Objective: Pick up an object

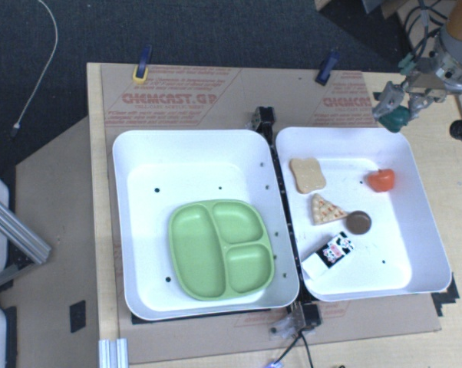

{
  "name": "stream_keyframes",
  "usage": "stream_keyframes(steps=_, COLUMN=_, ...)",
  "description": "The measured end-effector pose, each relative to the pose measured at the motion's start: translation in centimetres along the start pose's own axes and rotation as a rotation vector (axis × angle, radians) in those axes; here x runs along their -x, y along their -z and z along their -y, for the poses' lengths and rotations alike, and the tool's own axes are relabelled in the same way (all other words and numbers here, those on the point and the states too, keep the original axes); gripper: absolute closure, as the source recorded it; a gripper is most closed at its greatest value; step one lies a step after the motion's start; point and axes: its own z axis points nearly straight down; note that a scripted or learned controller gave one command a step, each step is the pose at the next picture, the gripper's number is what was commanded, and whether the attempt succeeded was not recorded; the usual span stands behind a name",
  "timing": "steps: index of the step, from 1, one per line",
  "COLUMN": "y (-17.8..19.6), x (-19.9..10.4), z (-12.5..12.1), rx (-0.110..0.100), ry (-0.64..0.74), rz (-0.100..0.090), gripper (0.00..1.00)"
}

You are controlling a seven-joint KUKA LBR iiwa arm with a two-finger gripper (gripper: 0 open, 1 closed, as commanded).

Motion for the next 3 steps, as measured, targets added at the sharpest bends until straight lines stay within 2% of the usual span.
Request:
stream_keyframes(steps=1, y=-1.7, x=-5.1, z=1.4, rx=-0.011, ry=0.004, rz=-0.005, gripper=1.00)
stream_keyframes(steps=3, y=-0.8, x=-14.7, z=5.1, rx=-0.011, ry=0.003, rz=-0.004, gripper=1.00)
